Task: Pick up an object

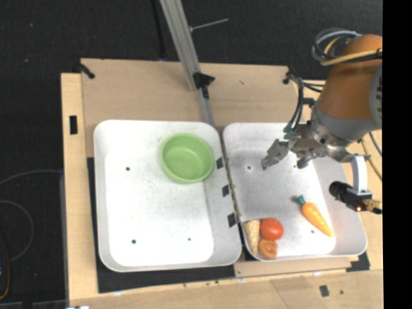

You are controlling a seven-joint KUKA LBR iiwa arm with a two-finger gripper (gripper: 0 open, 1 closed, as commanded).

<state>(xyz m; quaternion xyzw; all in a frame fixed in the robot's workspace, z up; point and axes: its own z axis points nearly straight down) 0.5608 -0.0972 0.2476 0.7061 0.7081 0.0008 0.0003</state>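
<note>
My claw: my two-finger gripper hangs over the upper half of the right shallow white plastic bin, fingers spread apart, one toward the bin divider and one toward my wrist. Nothing sits between them.

Nearest target: the small orange plastic carrot with a green stub lies below my claw and slightly out toward the arm side, near the bin's lower right.

Carrot's long axis: it runs diagonally, green stub at the end nearer my claw, pointed tip away toward the bin's lower right corner.

Other pieces: a round red plastic tomato sits almost straight below my claw, further down the bin than the carrot's stub. Touching or just beside it are a pale tan wedge-shaped piece and a small brown lumpy piece, crowded against the bin's lower left corner.

Far side: a light green plastic bowl rests in the left white bin, well across the divider from my claw.

What the move turns on: I judge the carrot the cleaner pick, since it lies apart from the cluster. I would travel down the bin and close across its narrow width, so my fingers should turn square to that diagonal.
</note>
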